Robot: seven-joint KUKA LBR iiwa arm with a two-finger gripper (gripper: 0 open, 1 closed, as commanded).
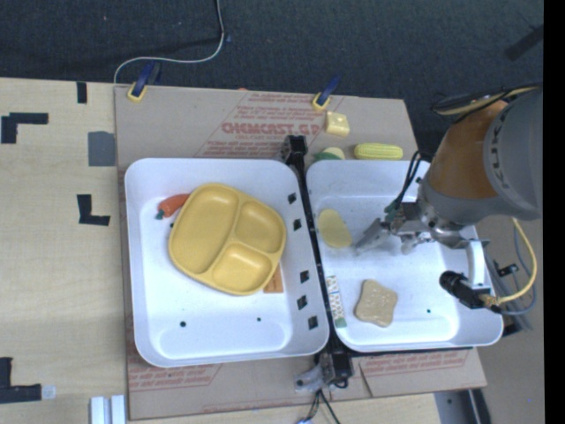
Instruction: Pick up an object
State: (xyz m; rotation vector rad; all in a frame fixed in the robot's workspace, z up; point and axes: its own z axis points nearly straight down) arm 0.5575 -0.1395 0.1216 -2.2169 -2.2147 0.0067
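End effector [378, 234] position: low inside the right bin [441, 329], tips directed toward that bin's left wall. Finger state: the grey fingers merge into one dark wedge from this angle, so I cannot tell whether they are spread or pressed together; nothing is visible between them.

Nearest object: a pale yellow-green oval piece [335, 228], lying on the bin floor just beside the tips, on their left. Its long axis runs roughly along the bin's left wall, crosswise to the arm's reach. Judgement: this is the likeliest target, requiring only a short advance leftward.

Second candidate: a tan toast-shaped piece [376, 303], flat on the floor nearer the front rim, well apart from the tips.

Left bin [146, 325]: a yellow divided tray [228, 237] rests over an orange item [172, 204].

Desk area behind the bins: a corn cob [378, 151] and a yellow block [336, 124].
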